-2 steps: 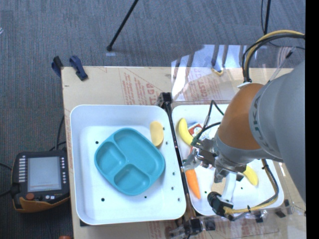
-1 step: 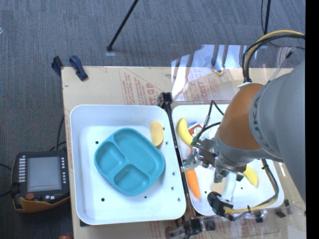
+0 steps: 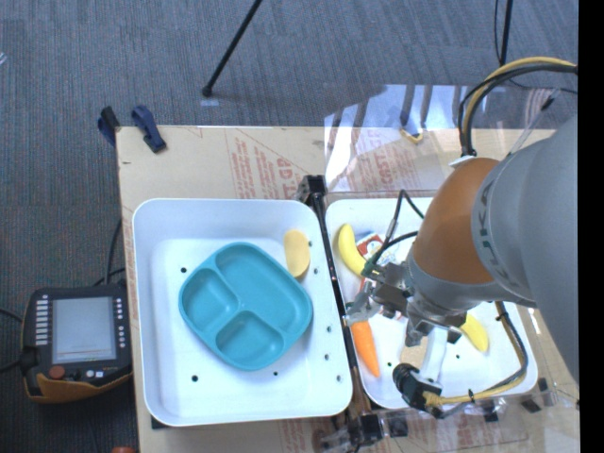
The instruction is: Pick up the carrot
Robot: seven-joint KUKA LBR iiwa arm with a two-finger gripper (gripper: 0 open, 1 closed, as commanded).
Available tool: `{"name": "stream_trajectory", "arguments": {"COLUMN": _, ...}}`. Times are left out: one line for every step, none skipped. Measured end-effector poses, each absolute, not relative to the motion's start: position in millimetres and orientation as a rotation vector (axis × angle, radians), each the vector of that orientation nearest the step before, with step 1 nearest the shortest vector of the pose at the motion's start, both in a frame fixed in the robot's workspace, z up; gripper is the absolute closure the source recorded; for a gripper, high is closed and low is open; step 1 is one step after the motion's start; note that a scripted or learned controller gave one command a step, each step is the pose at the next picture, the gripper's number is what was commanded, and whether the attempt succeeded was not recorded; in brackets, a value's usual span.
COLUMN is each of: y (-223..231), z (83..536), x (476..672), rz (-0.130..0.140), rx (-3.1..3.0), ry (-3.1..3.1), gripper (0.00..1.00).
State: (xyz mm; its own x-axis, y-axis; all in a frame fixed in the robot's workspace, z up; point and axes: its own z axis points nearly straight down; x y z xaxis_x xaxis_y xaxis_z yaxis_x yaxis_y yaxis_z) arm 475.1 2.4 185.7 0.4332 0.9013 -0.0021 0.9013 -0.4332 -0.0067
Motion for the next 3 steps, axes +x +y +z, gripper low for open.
{"name": "stream_trajectory", "arguments": {"y": 2.4, "z": 185.7, "x": 475.1, "rz": 0.008, "rx": -2.656, "ry": -1.670, "gripper": 0.00}}
{"name": "stream_trajectory", "arguments": {"y": 2.4, "z": 185.7, "x": 475.1, "rz": 0.008, "rx": -2.656, "ry": -1.670, "gripper": 0.00}}
{"name": "stream_trajectory", "arguments": {"y": 2.4, "z": 185.7, "x": 475.1, "rz": 0.008, "rx": -2.656, "ry": -1.670, "gripper": 0.00}}
